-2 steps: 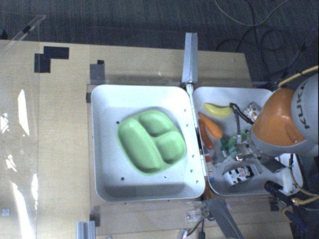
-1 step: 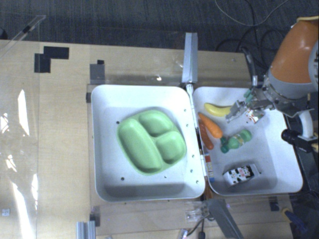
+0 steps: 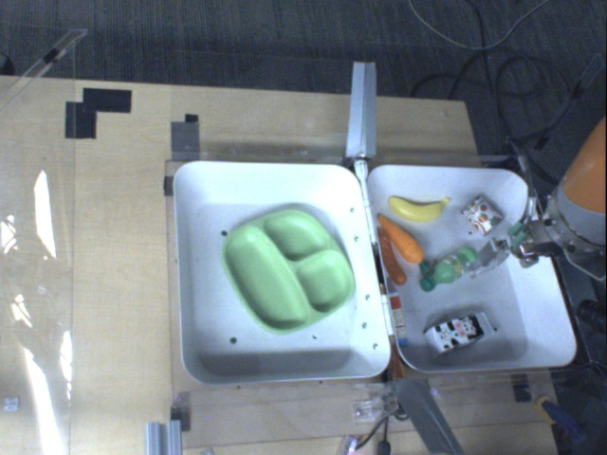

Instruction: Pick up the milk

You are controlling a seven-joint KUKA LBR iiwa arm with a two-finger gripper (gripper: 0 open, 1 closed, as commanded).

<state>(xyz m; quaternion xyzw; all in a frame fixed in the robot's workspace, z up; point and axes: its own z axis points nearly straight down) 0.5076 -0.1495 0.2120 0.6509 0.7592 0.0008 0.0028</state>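
two white bins (image 3: 190, 282) sit abreast; the gripper (image 3: 501, 251), fingers spread and holding nothing, hovers beside the green bottle (image 3: 446, 270), above the milk carton (image 3: 457, 331).

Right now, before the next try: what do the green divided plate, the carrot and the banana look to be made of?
Green divided plate: probably moulded plastic, with a smooth, soft sheen and rounded compartment walls. Carrot: looks like toy plastic, uniform orange and glossy, though soft rubber is possible. Banana: likely the same, flat even yellow with no natural spotting. All three are too small to be sure of.
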